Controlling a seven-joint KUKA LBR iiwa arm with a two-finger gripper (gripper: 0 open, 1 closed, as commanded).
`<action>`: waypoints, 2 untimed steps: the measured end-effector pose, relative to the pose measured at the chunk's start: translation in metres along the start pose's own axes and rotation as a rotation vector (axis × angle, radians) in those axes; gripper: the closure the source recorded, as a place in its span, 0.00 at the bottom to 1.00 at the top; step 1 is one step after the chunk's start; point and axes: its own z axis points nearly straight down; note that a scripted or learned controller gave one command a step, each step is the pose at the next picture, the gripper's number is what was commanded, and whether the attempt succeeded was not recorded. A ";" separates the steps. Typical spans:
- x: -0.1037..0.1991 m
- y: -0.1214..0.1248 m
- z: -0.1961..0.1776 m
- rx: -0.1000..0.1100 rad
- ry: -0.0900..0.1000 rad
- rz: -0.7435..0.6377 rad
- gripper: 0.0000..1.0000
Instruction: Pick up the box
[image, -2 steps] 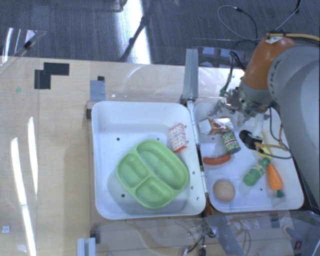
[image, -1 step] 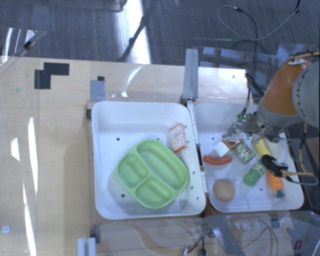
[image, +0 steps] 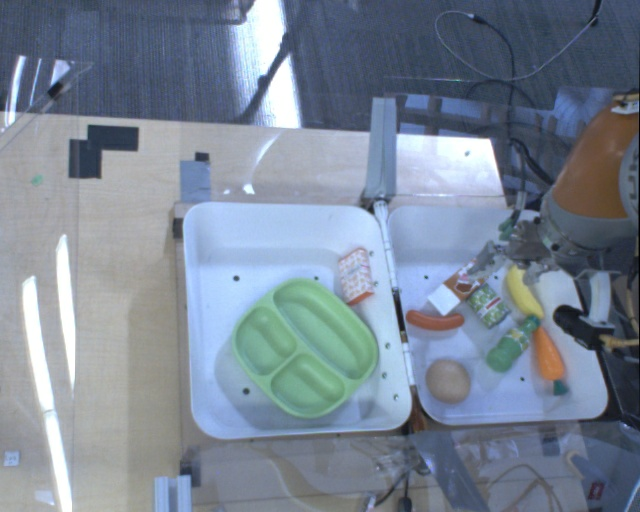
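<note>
My gripper (image: 515, 243) hangs over the right bin (image: 590, 405), its grip state hidden from view, while the small box (image: 354, 276) leans against the left bin (image: 200, 400) wall beside the green tray (image: 305, 347), well apart from me.

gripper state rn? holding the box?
Gripper: cannot be told. It sits over the right bin, above the box; no box seen in its grasp.

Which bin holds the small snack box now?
In the left bin. The snack box rests against the divider-side wall, beside the green divided plate.
</note>
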 end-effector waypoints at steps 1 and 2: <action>0.026 -0.044 0.082 -0.006 0.001 0.207 0.00; 0.033 0.044 0.084 -0.003 0.001 0.352 0.00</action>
